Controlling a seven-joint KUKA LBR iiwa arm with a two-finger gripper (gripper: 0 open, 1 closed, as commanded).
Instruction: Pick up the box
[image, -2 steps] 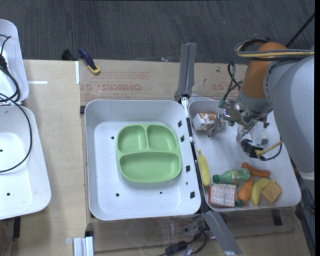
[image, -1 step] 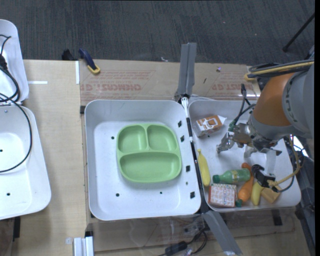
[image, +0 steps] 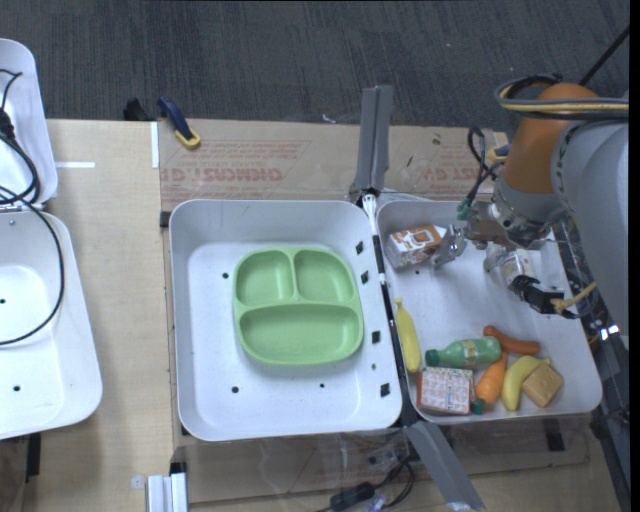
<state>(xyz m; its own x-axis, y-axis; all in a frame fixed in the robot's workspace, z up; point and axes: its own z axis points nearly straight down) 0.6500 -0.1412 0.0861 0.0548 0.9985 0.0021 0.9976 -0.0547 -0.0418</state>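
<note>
While the gripper (image: 452, 246) hung with fingers a little apart, the box (image: 415, 243) lay just beside it at nine o'clock, lying crosswise.

Robotics lab, manipulation test cell. Evidence: industrial arm (image: 590, 170), grey with orange band, cables looped around its wrist, reaches in from the right. Table (image: 110, 180) topped with a plywood-like sheet and a flattened cardboard panel (image: 260, 160) with printed lettering, not furniture. Two shallow white bins sit side by side, split by a grey metal divider post (image: 375, 140): left bin (image: 195, 330) holds a green sectioned plate (image: 297, 305), right bin (image: 480, 290) holds plastic toy food, i.e. banana, carrot, bottle, small cartons, typical grasp-test objects. A clamp (image: 177, 122) sits at the table's back edge. Dark carpet floor (image: 250, 50) behind. White moulded unit (image: 35, 300) with black cable at left.
</note>
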